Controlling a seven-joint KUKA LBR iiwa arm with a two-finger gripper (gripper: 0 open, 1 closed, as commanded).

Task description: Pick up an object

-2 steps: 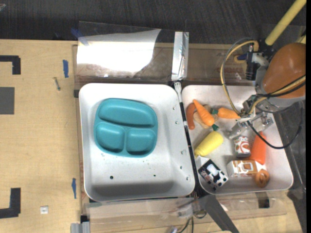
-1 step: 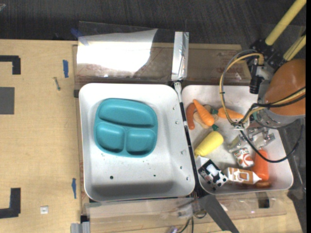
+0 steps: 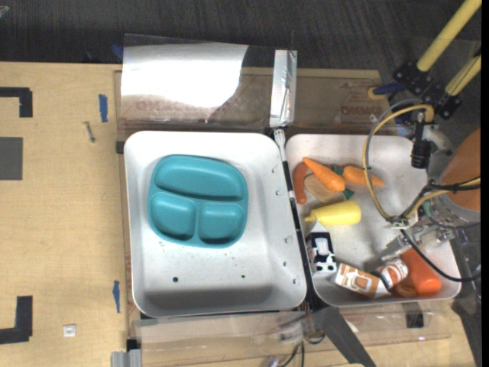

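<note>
Several small things lie in the right bin [image 3: 382, 145]: carrots [image 3: 325, 174], a yellow bottle [image 3: 337, 214], a small carton [image 3: 357, 280] and an orange bottle [image 3: 416, 275] just below my hand [image 3: 412, 234]. I cannot tell how my hand stands, tangled as it looks among cables. I judge it best to drop straight over the orange bottle, straddle its narrow width, and stay off the bin wall.

Looks like a robotics lab, not a home or kitchen. Plain tan board surface [image 3: 61, 228] marked with black tape corners [image 3: 17, 102] and blue tape tabs [image 3: 102, 107], carrying two shallow white plastic bins [image 3: 145, 281]. Loose black and yellow cabling [image 3: 382, 128] and a yellow-tubed stand [image 3: 451, 25] over dark grey carpet [image 3: 229, 10].
</note>
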